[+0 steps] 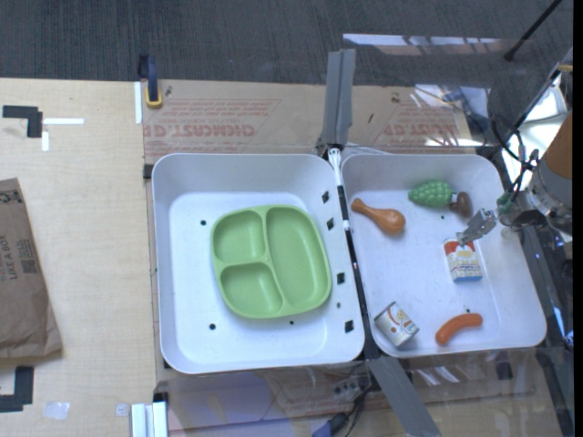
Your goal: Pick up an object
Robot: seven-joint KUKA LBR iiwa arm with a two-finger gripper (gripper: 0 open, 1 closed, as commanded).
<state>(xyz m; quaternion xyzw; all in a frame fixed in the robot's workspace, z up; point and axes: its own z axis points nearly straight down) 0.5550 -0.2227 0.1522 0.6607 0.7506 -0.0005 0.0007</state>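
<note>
Right now the arm [556, 167] leans in from the right, its gripper [477, 227] poised just above a small white carton [465, 261] in the right bin [510, 340]; whether the claw is apart or together, I cannot tell. Around it lie a toy drumstick [379, 216], a green bunch of grapes [432, 194] with a brown piece [461, 204] just beside it, a tipped can [396, 324] and an orange sausage [457, 328]. Over in the left bin [182, 335], a green divided plate [271, 261] sits alone. Nothing is lifted.
</note>
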